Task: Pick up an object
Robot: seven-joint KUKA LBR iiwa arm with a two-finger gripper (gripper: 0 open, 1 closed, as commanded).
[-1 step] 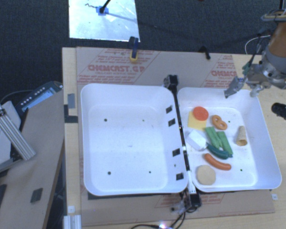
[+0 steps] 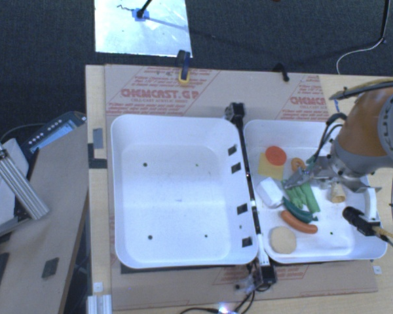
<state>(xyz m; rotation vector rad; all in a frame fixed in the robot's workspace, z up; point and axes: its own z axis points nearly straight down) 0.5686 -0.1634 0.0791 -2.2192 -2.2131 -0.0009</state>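
- Reaching into the right shallow white bin [image 2: 327, 128], your pincer [image 2: 297, 181] hangs over the long green plastic bean pods [image 2: 304, 199]; I cannot tell its state.
- Next, you need a short descent and a firm grip.

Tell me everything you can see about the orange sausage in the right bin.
The sausage is a small toy-like piece, orange-red and smooth, probably plastic, with rounded ends. It lies flat on the floor of the right bin, toward the near wall, its length running from upper left to lower right. It looks whole. A dark green piece lies close along its upper side, and a pale round cookie sits just below its left end; whether either touches it is unclear. The claw is farther up, apart from it.
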